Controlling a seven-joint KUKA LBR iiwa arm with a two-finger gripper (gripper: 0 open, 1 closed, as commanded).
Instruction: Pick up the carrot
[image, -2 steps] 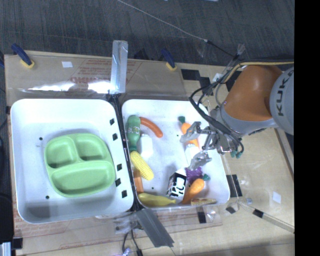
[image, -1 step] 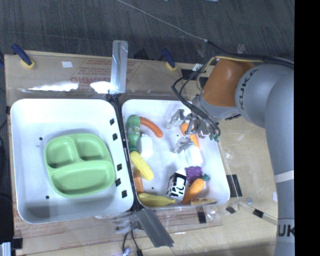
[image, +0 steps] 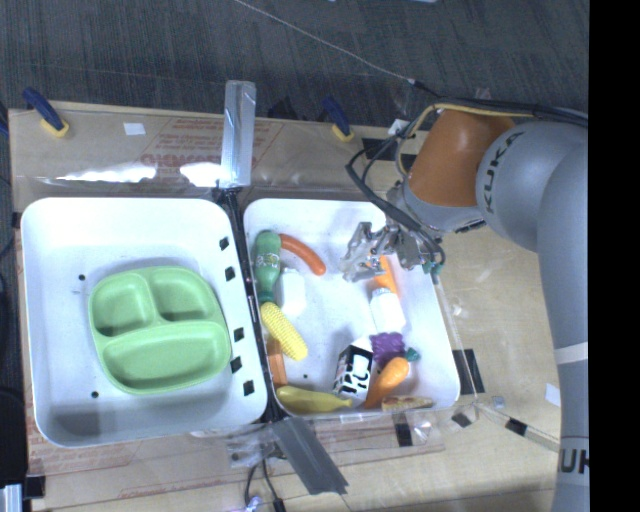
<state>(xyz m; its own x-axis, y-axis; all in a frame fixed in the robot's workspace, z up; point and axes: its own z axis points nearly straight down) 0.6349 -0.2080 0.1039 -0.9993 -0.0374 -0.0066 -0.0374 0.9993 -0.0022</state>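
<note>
Camera view: my grey arm (image: 545, 190), lettered "KUKA" beside its orange band, reaches over the right bin (image: 440, 330). My pincer (image: 372, 250) hangs near that bin's top edge; whether it is spread or pressed together I cannot tell. The carrot (image: 391, 374) lies near the bin's bottom edge, beside a black-and-white carton (image: 353, 371) whose print is unreadable. A green plate (image: 158, 327) sits in the bin alongside.

A pale counter (image: 500, 290) spans the frame, carrying two shallow white bins side by side: the left bin (image: 40, 300) at centre-left, the right bin (image: 440, 320) at centre-right, their walls touching.
</note>
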